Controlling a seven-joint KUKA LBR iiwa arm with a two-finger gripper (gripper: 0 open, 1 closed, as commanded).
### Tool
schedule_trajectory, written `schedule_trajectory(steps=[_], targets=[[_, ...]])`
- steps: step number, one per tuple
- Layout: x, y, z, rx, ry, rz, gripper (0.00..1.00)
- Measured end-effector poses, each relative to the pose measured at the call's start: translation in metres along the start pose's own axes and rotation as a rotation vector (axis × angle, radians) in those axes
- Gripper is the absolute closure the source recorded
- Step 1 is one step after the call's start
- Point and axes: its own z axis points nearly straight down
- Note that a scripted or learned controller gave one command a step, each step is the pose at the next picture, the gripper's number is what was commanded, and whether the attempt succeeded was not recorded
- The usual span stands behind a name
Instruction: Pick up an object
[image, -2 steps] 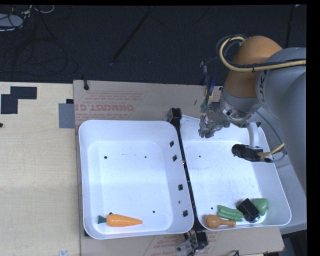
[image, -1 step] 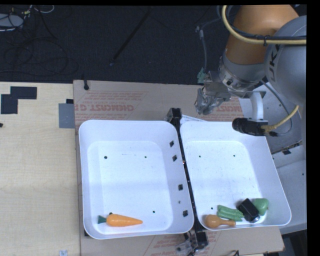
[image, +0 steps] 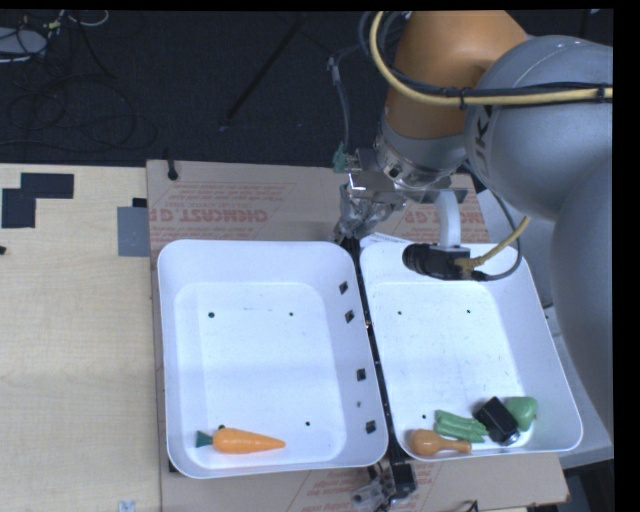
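Observation:
An orange toy carrot (image: 245, 440) with a green top lies in the left bin (image: 175, 300) at its near left corner. In the right bin (image: 545, 340), at the near right corner, a small heap holds an orange pear-shaped piece (image: 437, 443), a green pod (image: 460, 426), a black block (image: 497, 419) and a green lump (image: 522, 408). My gripper (image: 358, 222) hangs over the far end of the divider between the two bins, far from all of these objects. Nothing can be seen in it.
The arm's grey and orange body (image: 470, 90) fills the upper right. A black cylinder with a cable (image: 437, 260) hangs over the right bin's far edge. Brown cardboard (image: 250, 200) lies under both bins, with a wooden bench (image: 70, 350) to the left.

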Motion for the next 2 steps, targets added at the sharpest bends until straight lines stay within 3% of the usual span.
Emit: schedule_trajectory(steps=[1, 2], targets=[[-0.080, -0.001, 0.008, 0.001, -0.004, 0.013, 1.00], [-0.029, 0.000, -0.011, -0.002, 0.000, 0.002, 1.00]])
